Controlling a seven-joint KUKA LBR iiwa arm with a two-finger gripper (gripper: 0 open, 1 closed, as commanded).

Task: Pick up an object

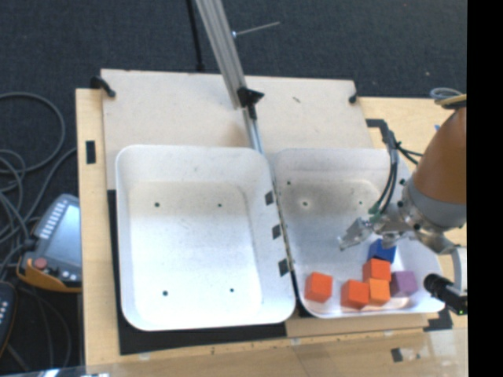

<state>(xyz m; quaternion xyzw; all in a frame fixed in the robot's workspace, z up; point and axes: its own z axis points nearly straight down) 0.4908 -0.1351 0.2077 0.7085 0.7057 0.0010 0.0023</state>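
Several small blocks lie in the right bin [330, 171] near its front edge: an orange cube [318, 286] by itself, an orange cluster [366, 287] to its right, a blue block [383, 250] behind that cluster, and a purple block [405, 282] at the far right. My gripper [376, 230] hangs low over the right bin, just behind and left of the blue block. I see no block between its fingers.
The left bin [196, 234] sits beside the right one. A slanted aluminium post [224, 45] rises from the back between the bins. Cables and a teach pendant [55, 242] lie on the floor at left.
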